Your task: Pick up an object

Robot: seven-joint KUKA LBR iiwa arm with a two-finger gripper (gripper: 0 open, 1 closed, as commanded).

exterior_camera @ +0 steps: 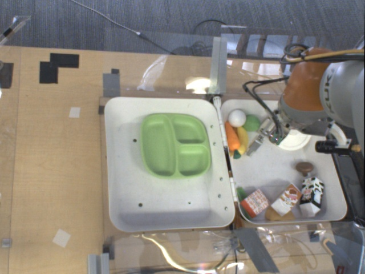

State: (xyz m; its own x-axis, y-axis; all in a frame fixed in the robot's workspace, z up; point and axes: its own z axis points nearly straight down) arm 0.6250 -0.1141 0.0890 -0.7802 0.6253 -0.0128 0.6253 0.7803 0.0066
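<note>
Item 1: my gripper (258, 143), open, gripping nothing, above right bin (331, 213), beside carrot (232, 137) and banana (243, 139).

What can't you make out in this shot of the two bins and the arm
- Gripper, camera view: too small and blurred to judge whether it grips anything.
- White disc, camera view: partly covered by the arm's wrist, so its full shape is hidden.
- Green item beside the white ball: partly behind the cable and gripper, unidentifiable.
- Small cartons along the right bin's near wall: labels too small to read.
</note>
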